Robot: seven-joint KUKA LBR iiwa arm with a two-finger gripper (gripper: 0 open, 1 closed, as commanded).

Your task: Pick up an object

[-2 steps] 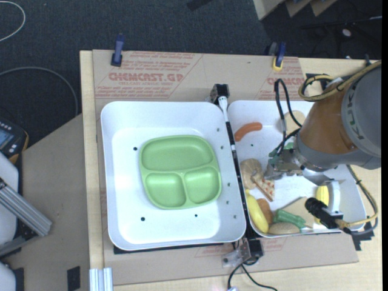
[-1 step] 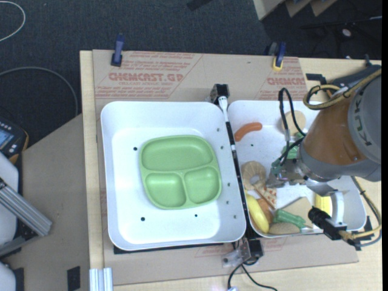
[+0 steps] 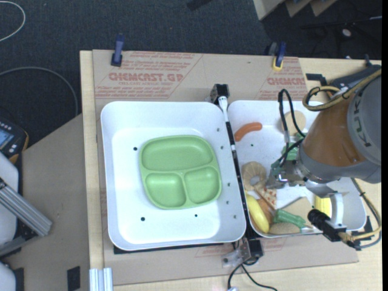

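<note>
Over right bin: arm [image 3: 339, 141] reaches in from the right, wrist bent down over the toy food.
Gripper: [image 3: 274, 179] low among the food near the bin's middle; cannot tell its state.
Left bin: [image 3: 115, 162] one green divided plate [image 3: 180, 170] with three compartments, lying flat at centre.
Right bin: [image 3: 254, 111] one orange sausage [image 3: 248, 130] near the top left, apart from the rest; one tan round piece [image 3: 254, 174] just left of the gripper; one banana [image 3: 257, 214] at the lower left; one green piece [image 3: 291, 217] beside it.
Bins counted: two, side by side, rims touching.
</note>
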